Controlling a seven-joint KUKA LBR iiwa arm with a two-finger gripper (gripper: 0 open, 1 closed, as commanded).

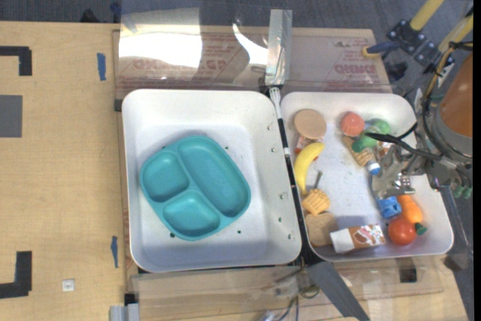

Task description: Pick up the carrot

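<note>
The pincer (392,178) hangs over the right bin (436,244); I cannot tell its state. The carrot (410,207) lies just beside it, towards the bin's near corner, touching a tomato (401,231). It seems light, stiff and smooth; grasp across its middle

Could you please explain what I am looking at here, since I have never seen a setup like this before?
This is one camera fixed above a bench, looking down at a slant. Two shallow white bins sit side by side. The left bin holds a teal divided plate. The right bin holds toy food: a banana, a tomato, a carrot and other small items. The grey machine entering from the right is a robot arm; its end effector hangs over the right bin, just up and left of the carrot. Nothing is visibly held.
</note>
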